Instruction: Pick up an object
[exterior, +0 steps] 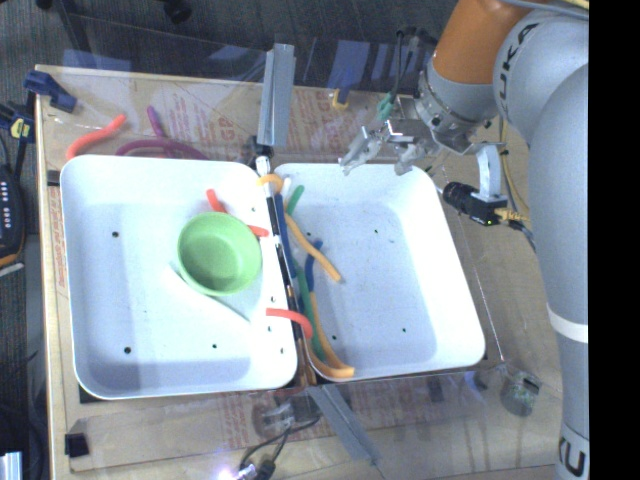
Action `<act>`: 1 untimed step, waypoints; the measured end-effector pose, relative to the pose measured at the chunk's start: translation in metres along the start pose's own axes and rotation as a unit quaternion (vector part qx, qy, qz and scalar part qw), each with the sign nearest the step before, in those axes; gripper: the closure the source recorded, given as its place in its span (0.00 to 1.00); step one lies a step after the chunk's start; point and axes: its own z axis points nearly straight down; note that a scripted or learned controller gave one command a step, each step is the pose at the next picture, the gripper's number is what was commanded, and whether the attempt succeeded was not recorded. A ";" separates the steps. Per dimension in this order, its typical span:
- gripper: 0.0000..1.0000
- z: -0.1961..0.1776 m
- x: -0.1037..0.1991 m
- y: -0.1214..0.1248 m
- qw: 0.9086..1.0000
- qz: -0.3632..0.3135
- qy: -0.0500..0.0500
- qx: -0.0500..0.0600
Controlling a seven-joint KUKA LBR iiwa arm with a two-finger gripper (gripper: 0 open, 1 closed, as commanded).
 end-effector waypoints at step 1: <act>0.00 0.101 0.040 0.010 1.000 0.003 0.000 0.000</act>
